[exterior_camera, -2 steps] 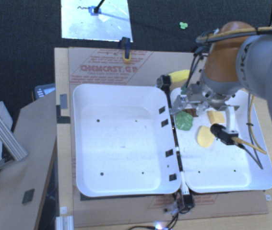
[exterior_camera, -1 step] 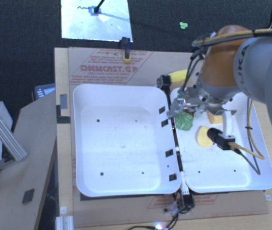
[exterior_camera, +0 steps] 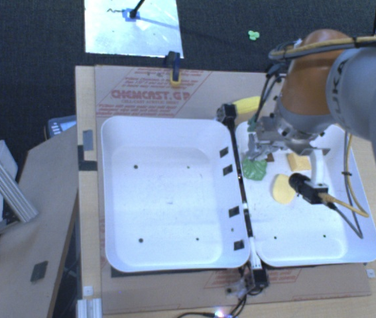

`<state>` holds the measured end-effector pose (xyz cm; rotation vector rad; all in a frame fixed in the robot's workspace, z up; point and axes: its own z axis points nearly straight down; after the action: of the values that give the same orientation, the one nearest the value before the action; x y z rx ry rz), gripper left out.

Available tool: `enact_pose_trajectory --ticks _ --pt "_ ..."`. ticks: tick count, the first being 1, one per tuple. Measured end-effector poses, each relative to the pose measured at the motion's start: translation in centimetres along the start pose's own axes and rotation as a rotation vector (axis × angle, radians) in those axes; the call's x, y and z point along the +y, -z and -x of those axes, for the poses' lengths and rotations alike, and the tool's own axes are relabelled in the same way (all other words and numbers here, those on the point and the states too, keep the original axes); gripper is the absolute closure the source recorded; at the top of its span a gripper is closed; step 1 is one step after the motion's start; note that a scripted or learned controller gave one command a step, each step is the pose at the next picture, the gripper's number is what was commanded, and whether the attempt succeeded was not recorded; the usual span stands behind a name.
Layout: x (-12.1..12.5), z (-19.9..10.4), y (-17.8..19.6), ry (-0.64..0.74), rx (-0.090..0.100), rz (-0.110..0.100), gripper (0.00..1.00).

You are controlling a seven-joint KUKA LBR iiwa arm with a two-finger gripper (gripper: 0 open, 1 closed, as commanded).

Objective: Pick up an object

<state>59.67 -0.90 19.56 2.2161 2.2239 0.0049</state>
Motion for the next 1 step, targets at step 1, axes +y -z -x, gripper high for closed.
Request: enact_pose_trajectory --ticks 1 --pt "-3.28 7.05 -1.17 -0.008 -0.002 -0.005 1.00"
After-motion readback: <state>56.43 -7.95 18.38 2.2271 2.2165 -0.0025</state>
